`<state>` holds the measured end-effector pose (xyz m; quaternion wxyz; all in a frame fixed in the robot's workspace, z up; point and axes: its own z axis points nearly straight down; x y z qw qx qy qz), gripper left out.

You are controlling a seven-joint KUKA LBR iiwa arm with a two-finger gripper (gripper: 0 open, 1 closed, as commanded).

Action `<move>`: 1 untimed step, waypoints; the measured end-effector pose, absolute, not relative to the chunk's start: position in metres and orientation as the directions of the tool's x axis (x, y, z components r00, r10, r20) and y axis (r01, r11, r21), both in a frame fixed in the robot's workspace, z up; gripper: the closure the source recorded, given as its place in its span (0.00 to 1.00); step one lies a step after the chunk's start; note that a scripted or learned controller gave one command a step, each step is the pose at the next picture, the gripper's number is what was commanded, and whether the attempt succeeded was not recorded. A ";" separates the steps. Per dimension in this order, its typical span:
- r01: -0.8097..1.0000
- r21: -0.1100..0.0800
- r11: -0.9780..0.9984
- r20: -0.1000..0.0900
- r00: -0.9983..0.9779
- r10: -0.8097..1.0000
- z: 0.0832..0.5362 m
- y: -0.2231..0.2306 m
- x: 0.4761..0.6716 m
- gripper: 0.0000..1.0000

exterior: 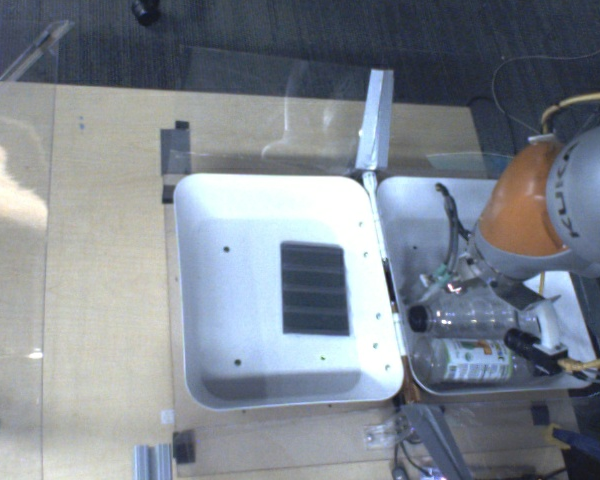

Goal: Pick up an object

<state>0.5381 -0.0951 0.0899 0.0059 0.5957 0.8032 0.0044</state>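
Right bin point(420, 203), lower right of frame: two clear plastic bottles lie side by side on their sides, the upper bottle point(470, 320) black-capped, the labelled bottle point(472, 361) just below it. My arm point(540, 208) hangs over them; gripper point(458, 280) near the upper bottle, claw state I cannot tell. Bottles look light, thin-walled, slick, prone to roll. I'd grip across the mid-body.

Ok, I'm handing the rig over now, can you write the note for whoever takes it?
Arm: reaching down into the right bin; I can't see the state of its hand.
Things: clear bottle with black cap and a bottle with a green label lie side by side near the right bin's front. The left bin holds a dark ribbed pad.
Done: no lift visible.
Left: grasp and raise one object.
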 end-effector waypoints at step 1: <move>0.956 0.023 0.293 -0.006 -0.292 0.956 0.103 -0.094 0.542 1.00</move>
